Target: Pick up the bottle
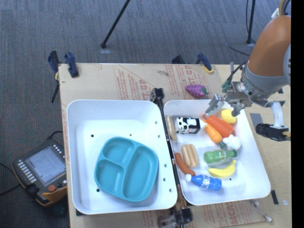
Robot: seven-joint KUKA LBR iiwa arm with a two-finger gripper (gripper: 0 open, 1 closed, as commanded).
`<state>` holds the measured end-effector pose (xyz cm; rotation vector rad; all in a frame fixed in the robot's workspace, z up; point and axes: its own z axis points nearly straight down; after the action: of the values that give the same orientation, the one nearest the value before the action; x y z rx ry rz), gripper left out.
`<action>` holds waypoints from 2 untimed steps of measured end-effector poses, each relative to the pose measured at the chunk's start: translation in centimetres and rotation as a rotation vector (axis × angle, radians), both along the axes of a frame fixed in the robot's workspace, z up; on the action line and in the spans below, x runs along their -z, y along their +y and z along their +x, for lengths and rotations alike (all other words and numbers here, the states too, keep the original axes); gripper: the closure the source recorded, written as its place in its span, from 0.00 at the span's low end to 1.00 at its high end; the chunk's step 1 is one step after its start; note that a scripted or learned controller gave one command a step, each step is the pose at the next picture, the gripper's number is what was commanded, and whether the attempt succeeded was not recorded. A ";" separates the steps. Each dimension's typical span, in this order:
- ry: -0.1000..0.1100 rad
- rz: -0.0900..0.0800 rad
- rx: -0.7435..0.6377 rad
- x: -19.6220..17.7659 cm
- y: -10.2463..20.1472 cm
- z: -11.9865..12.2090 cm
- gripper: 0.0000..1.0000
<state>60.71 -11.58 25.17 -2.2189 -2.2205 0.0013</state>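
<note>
We see two white bins side by side on the worktop. The left bin holds a blue divided plate. The right bin holds a clutter of toys: a black-and-white carton, an orange carrot, a yellow lemon, a hot dog bun, a red sausage, a yellow banana, a green bottle and a blue bottle. A purple bunch of grapes lies on the worktop outside the bins, beside the claw. The claw hangs over the far edge of the right bin with its fingers spread apart and nothing between them, just above the lemon and carrot. The green bottle lies on its side nearer the camera than the claw, well apart from it, its long axis running roughly across the bin with the cap end towards the arm's side. The blue bottle lies farther off again, also on its side, its white cap pointing towards the left bin.
</note>
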 end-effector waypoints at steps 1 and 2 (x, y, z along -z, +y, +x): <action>0.001 0.001 -0.001 -1.0 0.0 0.0 1.00; 0.000 -0.001 0.211 -5.7 -1.6 -8.5 1.00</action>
<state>52.24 -13.19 30.82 -2.4405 -1.9749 0.0021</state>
